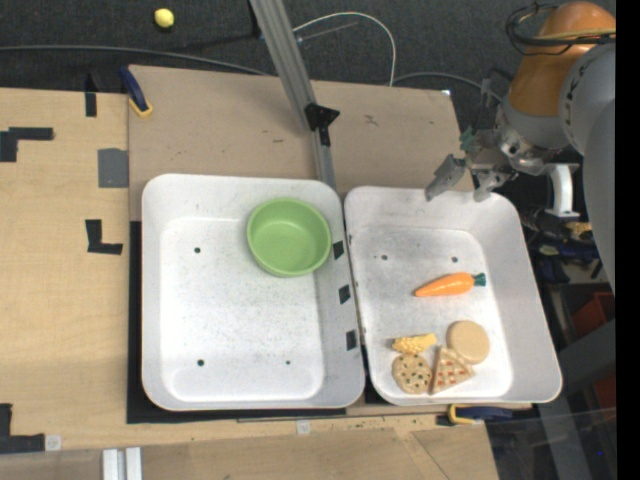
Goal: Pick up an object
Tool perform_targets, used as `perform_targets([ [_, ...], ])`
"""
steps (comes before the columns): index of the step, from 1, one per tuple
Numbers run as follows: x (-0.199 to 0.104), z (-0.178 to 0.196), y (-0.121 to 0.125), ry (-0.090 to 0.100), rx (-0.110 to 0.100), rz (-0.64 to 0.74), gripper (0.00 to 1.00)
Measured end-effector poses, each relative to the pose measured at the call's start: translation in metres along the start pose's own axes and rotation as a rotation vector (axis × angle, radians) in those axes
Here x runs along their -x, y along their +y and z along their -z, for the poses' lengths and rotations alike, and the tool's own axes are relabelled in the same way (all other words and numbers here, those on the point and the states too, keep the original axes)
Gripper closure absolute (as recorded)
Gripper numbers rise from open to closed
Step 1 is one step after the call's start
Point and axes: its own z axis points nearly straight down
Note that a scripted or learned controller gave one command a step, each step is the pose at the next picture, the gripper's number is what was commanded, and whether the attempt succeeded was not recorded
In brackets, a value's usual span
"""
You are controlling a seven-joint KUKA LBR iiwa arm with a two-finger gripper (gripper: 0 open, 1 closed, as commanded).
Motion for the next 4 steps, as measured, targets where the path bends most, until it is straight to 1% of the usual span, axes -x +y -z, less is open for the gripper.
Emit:
perform_targets([
  [1, 0.005, -0.057, -0.009, 0.0, -0.001, 0.0, 0.0],
  [2, 0.007, -0.086, -0.01, -0.004, -0.004, -0.002, 0.0],
  [3, 0.006, -0.077, -0.01, -0.002, -0.005, -0.001, 1.0],
  [4, 0.002, -0.022, 0.0, 0.0, 0.011, 0.0, 1.0],
])
